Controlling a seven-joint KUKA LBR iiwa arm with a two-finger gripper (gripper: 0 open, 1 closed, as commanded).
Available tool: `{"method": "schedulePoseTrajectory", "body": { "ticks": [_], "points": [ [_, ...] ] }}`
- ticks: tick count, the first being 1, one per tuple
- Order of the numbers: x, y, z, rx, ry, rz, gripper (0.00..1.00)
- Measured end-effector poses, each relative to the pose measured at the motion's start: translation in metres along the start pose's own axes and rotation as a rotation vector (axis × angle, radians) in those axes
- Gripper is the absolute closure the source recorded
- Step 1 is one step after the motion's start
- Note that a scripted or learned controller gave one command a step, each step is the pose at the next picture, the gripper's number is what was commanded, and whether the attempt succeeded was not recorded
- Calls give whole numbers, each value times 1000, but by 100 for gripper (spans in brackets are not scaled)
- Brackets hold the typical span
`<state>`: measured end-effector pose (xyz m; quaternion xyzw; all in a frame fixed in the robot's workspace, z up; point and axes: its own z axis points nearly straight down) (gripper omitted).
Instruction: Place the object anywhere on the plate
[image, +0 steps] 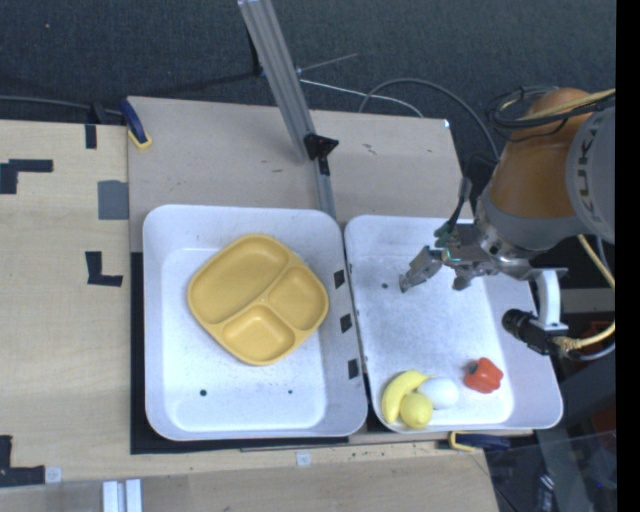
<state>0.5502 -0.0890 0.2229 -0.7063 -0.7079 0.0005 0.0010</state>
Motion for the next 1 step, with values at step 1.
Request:
{"method": "schedulePoseTrajectory", "body": {
  "ticks": [1],
  "points": [
    [0,0,0,0,0,0,0]
  ]
}}
